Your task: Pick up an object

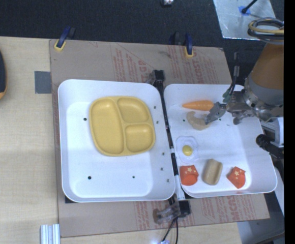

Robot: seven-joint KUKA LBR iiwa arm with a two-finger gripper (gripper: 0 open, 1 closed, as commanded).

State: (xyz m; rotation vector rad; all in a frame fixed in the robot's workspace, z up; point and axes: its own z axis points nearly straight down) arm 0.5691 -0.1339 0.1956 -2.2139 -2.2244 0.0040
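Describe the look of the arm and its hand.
The arm is bulky and rounded, with a broad orange band above a grey wrist section. The hand is dark grey metal, slim and angular, ending in two thin fingers. Yellow and black cables loop above the arm.

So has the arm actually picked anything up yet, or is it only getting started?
Nothing looks lifted yet. The two-finger gripper is low in the right white bin, at the pale tan lump beside the orange carrot-shaped toy; whether it grips is unclear. The fried-egg toy, two red pieces and tan cylinder lie untouched. Grasping and lifting remain.
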